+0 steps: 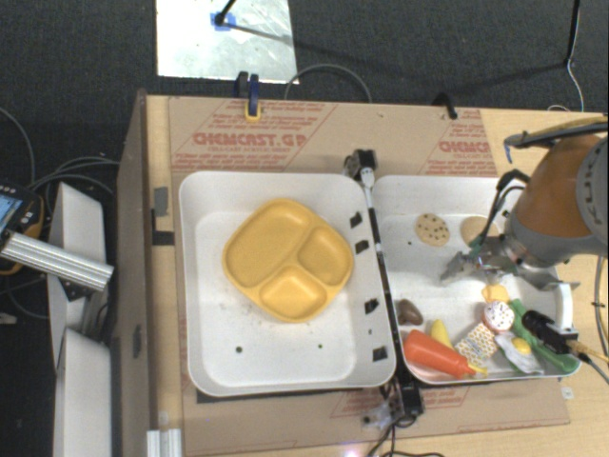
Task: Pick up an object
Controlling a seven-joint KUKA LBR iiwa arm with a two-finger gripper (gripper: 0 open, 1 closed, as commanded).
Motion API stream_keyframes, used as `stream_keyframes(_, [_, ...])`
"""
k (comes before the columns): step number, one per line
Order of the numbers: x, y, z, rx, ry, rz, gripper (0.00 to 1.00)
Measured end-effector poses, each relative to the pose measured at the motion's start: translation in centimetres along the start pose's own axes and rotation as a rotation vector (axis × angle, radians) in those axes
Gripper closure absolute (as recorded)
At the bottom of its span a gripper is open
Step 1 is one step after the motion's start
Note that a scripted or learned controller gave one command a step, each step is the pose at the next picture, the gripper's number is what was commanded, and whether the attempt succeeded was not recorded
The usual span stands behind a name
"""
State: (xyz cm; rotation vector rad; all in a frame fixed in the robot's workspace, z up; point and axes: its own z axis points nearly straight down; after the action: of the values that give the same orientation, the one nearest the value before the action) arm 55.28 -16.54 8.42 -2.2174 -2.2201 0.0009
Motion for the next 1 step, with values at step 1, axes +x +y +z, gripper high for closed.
stream_keyframes(1, [-4.01, -3.66, -0.04, -0.004, -0.003, 0.003, 0.0])
